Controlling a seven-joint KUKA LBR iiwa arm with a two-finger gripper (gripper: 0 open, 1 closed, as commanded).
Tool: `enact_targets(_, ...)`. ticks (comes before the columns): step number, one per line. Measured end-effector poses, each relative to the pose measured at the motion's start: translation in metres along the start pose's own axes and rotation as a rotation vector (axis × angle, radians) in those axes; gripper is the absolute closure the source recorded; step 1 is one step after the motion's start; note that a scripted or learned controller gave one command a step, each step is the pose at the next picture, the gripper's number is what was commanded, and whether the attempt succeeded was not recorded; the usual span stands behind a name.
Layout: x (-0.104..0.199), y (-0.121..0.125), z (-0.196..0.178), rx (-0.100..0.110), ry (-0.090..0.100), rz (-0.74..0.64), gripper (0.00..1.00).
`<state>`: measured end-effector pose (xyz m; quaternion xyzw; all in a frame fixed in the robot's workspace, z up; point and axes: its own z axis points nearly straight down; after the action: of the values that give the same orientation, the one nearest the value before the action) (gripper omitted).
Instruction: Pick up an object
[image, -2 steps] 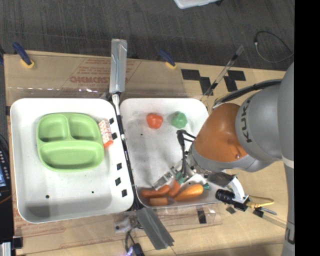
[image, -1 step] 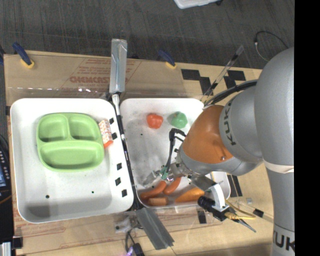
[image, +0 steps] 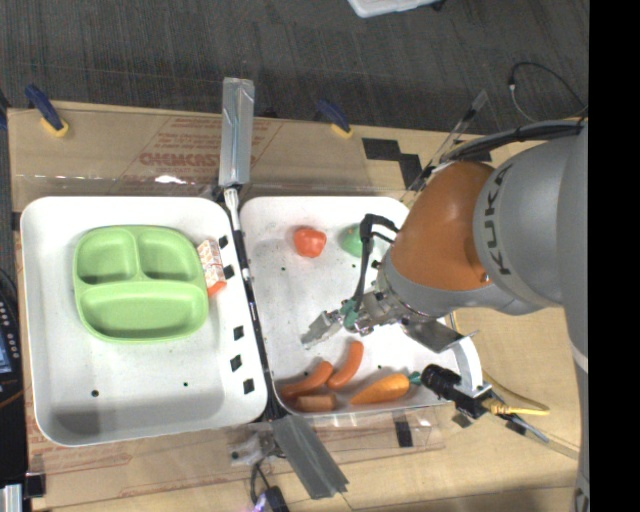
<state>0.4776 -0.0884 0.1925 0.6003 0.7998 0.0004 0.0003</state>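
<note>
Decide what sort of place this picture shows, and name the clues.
Probably a robotics lab test bench: a grey and orange robot arm reaches over two shallow white plastic bins, one holding a green divided plastic tray, the other small orange toy foods.

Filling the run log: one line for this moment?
end effector: above right bin | nearest: sausages, carrot | grasp: none seen

1. arm (image: 540, 230): grey, rounded casing with dark "kuka" lettering.
2. orange band (image: 445, 240) next to the lettering.
3. black cables (image: 372, 240) beside the band.
4. gripper (image: 330, 325): silver metal.
</note>
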Motion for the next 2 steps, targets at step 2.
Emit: enact_targets(2, -0.0608, -0.0197, 0.0552, 0.005, 0.002, -0.093, 0.00)
